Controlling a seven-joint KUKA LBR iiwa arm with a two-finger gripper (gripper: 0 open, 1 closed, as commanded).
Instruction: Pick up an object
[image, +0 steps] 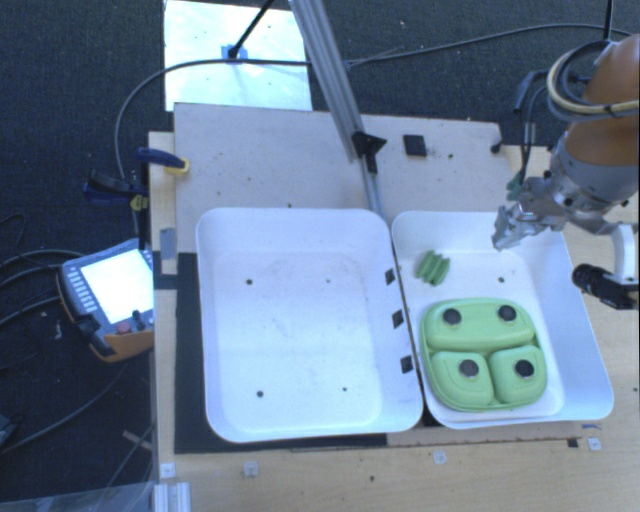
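While the arm (600, 110) reaches in from the right, its jaws (512, 228) hang over the back edge of the right bin (580, 330), and whether they are open or shut is too blurred to tell; nothing can be seen between them. Just beside them, toward the bin's middle, bare white floor leaves open room around a small ribbed green piece (433, 267). Nearer the front rim, a larger green moulded tray (484, 354) with three dark-centred humps sits close to the wall between the bins. On the left, the left bin (290, 320) shows only dark specks. Both bins rest on the table (280, 150), beside a slanted metal rod (335, 75).
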